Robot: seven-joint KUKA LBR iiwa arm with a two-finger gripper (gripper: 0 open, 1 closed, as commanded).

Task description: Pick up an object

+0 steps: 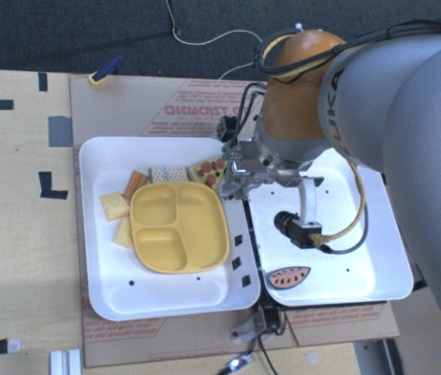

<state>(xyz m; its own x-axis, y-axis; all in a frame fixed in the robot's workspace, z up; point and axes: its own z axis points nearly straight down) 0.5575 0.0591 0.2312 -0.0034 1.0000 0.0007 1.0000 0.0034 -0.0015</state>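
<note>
Item: yellow divided plate, in the left bin amid small toy foods; likely light, stiff, slick plastic, best pinched at its raised rim; gripper above the bins' shared edge, opening not discernible.

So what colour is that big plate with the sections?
Yellow: the divided plate, camera view.

brown cardboard sheet under the bins, blue-and-yellow clip near its far-left corner.
</note>
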